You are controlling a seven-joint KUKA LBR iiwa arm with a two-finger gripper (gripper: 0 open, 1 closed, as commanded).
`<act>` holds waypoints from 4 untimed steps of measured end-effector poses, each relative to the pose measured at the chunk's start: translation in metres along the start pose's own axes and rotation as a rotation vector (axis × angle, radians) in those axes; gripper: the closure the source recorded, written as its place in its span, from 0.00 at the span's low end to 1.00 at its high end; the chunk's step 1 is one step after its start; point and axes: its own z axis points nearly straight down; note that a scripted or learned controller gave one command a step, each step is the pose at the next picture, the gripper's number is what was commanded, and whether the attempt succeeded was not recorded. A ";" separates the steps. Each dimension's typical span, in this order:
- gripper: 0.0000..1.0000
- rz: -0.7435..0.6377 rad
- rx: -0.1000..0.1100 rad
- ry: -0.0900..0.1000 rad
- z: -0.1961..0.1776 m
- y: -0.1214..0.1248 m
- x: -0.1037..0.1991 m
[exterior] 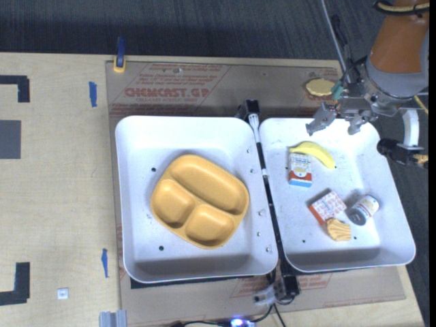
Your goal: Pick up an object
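My gripper hangs open above the far edge of the right bin, with nothing between its fingers. Just in front of it lies a yellow banana. A small white and red carton sits beside the banana. Nearer the front lie a red patterned box, a small tin can on its side and a ridged yellow snack piece.
The left bin holds a yellow three-compartment tray. A black divider runs between the bins. A tan round disc lies on the board behind the right bin. Cables trail at the right.
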 end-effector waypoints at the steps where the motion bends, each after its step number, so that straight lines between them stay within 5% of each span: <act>1: 0.00 0.001 0.000 -0.001 0.103 -0.052 -0.009; 2: 0.00 0.001 -0.019 -0.007 0.148 -0.094 0.004; 3: 1.00 0.003 -0.027 -0.013 0.135 -0.092 0.001; 4: 0.00 0.003 -0.023 -0.012 0.137 -0.093 0.001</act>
